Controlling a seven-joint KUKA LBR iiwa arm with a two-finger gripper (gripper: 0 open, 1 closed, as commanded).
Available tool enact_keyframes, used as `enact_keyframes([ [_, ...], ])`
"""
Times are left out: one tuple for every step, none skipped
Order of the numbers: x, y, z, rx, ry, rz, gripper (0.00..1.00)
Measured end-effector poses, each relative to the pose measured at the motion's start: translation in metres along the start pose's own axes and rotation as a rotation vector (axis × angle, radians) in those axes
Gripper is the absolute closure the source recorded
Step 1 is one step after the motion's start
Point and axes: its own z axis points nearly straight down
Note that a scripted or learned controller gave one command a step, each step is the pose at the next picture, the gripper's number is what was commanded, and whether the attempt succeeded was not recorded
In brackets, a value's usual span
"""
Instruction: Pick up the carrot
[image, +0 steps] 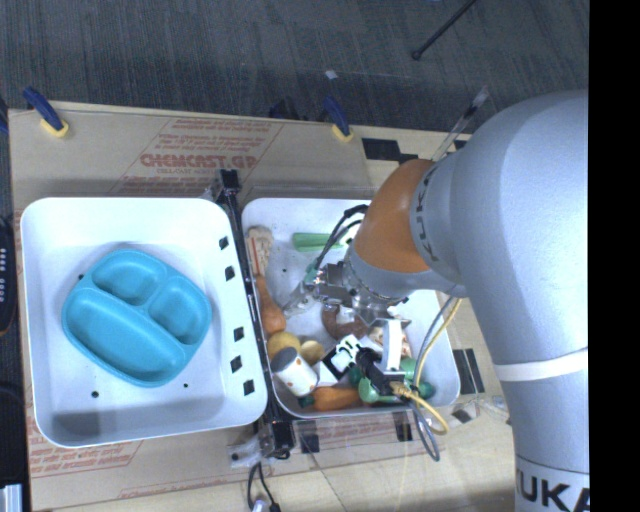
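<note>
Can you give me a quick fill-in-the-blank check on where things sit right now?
1. The blue divided tray lies in the ___ bin.
2. The carrot lies near the ___ edge of the right bin.
3. The arm has an ___ band above the wrist.

Missing words: left; front; orange

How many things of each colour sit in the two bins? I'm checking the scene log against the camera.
Part of the right bin is hidden by the arm, so this counts visible things.
Blue: 1, the divided plate in the left bin
Orange: 2, carrot and a piece
Green: 1
Yellow: 1
White: 1, cup
Total: 6
</note>
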Motion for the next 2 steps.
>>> enact_keyframes([
  [-0.003, 0.027, -0.085, -0.003, 0.000, -0.077, 0.00],
  [-0.011, -0.010, 0.000, -0.003, 0.002, -0.260, 0.00],
])
